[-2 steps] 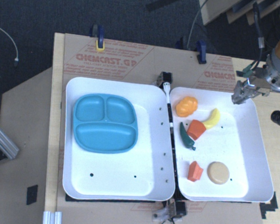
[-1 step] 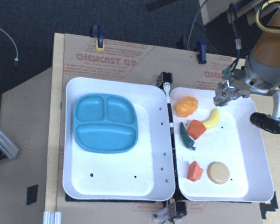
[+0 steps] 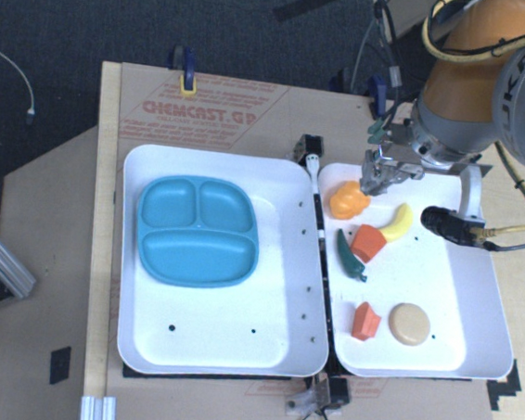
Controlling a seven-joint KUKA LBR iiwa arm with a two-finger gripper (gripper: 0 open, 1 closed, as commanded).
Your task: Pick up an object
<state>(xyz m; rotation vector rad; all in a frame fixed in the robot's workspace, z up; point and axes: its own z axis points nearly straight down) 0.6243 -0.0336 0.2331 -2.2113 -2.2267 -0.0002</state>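
Note:
My gripper hangs over the far left corner of the right bin, its tips just above an orange round fruit. Nothing shows held in it. Close by lie a yellow banana, a red-orange block and a dark green pepper. Nearer the front edge sit a small red piece and a tan round bun.
The left bin holds a blue divided plate. A ridge with black clips separates the two bins. The arm comes in from the upper right above the right bin's far edge.

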